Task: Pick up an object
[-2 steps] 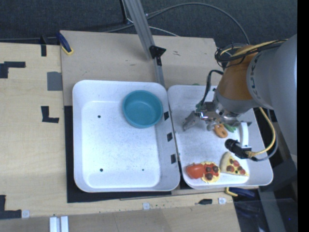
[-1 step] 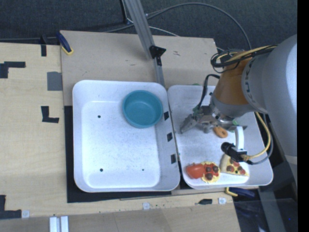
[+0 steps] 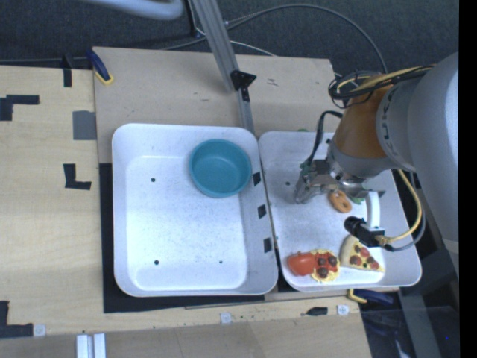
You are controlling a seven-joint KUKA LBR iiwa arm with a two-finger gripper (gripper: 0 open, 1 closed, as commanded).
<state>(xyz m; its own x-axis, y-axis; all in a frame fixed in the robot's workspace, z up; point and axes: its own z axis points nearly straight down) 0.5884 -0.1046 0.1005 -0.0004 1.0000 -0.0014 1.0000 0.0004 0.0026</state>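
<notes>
item: my pincer (image 3: 304, 192), low in the right bin (image 3: 287, 155), whether spread or pressed together i cannot tell; nearest toy, small orange piece (image 3: 340, 201), just beside it; risk, i judge: closing on bare floor or nudging the piece away.

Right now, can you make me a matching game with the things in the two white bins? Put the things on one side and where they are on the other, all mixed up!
Things:
1. blue bowl
2. pizza slice
3. red toy food
4. tool

Places:
A. right bin, front edge, left of the round pizza
B. left bin, back right corner
C. right bin, front right corner
D. over the middle of the right bin

Pairs: 1-B, 2-C, 3-A, 4-D
</notes>
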